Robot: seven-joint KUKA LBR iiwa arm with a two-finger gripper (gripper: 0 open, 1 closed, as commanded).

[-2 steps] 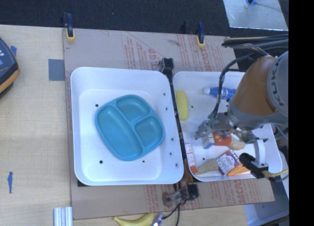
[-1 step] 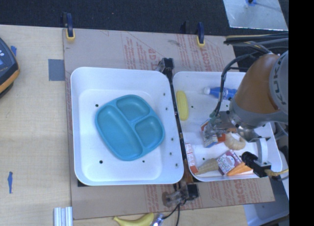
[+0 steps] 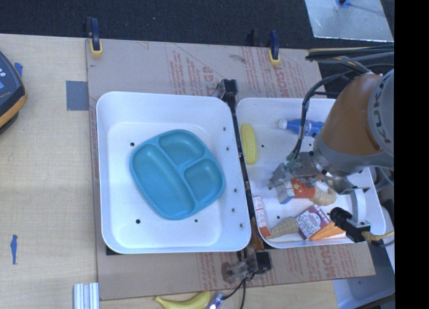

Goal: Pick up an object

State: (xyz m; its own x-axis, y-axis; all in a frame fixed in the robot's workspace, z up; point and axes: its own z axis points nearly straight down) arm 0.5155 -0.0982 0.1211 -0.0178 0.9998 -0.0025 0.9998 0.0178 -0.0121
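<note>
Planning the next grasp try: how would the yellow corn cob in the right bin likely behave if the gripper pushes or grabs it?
The corn cob looks rounded and elongated, so a sideways push would probably roll it. It lies close to the right bin's left wall, which may stop it and crowd a grasp. Its plain toy-like look suggests it is light and stiff, perhaps slippery.

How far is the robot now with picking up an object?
Done: the arm has reached into the right bin, low over the pile of small items. In hand: the pincer sits beside a red packet, but nothing is seen between its fingers. Left: grasp and lift. The corn and the blue plate in the left bin lie apart from it.
</note>
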